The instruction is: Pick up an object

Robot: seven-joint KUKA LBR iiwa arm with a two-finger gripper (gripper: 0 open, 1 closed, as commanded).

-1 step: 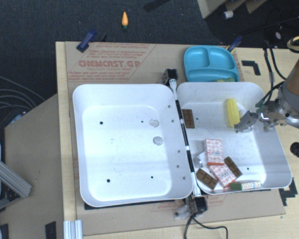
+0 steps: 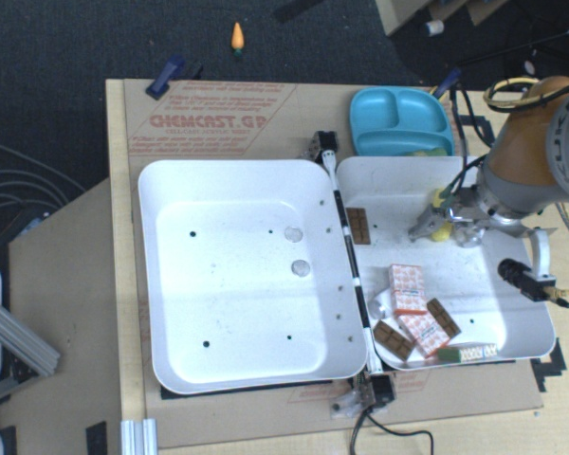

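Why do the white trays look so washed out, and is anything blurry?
Camera view: overhead light glares off the left bin, bleaching its floor; soft shadows gather under its rims; the tool and small packets look slightly soft; the dark floor is dim.

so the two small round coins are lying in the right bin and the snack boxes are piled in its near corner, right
Not quite. The camera view shows the two round coins lying in the left bin, near its right wall, not in the right bin. The rest holds: the snack boxes are piled toward the near corner of the right bin, where the gripper also hangs.
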